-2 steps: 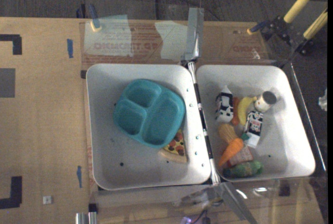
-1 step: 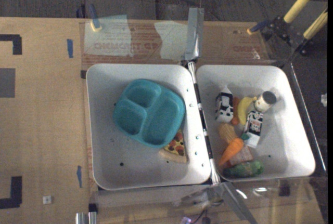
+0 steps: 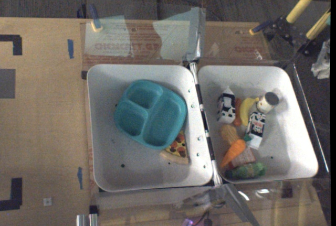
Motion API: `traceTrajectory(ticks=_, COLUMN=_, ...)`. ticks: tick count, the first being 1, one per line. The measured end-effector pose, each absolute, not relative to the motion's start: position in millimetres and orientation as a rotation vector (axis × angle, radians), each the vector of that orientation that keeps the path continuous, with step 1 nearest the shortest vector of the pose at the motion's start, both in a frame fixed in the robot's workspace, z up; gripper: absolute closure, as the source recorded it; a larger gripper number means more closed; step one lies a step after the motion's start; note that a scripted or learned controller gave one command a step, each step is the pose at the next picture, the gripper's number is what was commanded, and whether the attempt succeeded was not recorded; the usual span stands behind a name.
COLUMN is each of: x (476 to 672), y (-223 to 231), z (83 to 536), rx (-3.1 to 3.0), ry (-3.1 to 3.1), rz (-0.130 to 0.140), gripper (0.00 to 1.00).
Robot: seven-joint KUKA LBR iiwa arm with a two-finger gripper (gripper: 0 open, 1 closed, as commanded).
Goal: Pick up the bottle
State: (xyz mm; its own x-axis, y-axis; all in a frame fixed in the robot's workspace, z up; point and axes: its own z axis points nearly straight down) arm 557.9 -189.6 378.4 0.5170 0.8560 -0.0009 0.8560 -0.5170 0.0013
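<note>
Camera view: bottle (image 3: 258, 122) among toys

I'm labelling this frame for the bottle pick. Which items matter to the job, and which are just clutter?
Matter:
- bottle, cow-patterned, in the right bin

Clutter:
- cow-patterned carton
- banana
- carrot
- teal divided plate
- pizza slice

One fixed camera sits high above the bench (image 3: 42, 115), looking down at a slant. Both white bins fill the middle of the frame, left bin (image 3: 105, 167) and right bin (image 3: 299, 157) side by side. The bench's far edge and dark floor beyond run along the top.
</note>
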Motion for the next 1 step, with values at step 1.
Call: traceTrajectory(ticks=1, x=479.5, y=-210.1, z=393.0, rx=2.636, ry=1.713, rz=-0.003, gripper=1.00)
